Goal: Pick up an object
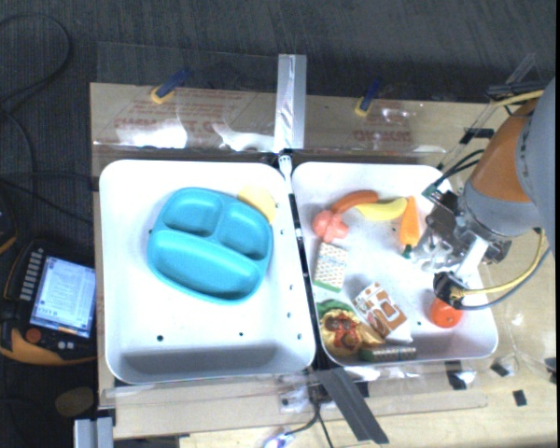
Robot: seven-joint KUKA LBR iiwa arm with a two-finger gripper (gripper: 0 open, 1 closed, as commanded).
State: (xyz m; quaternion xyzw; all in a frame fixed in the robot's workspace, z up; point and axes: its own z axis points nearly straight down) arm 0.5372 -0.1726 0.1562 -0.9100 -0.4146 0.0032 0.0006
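While the tool hangs low by the right bin's right edge, grip unreadable, banana near its far edge.

No legible text; red print on plastic sheet unreadable.

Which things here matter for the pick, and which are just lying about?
In play: the hand over the right bin; near it the carrot, banana and orange ball.
Lying about: blue divided plate in the left bin; teach pendant off the bench.
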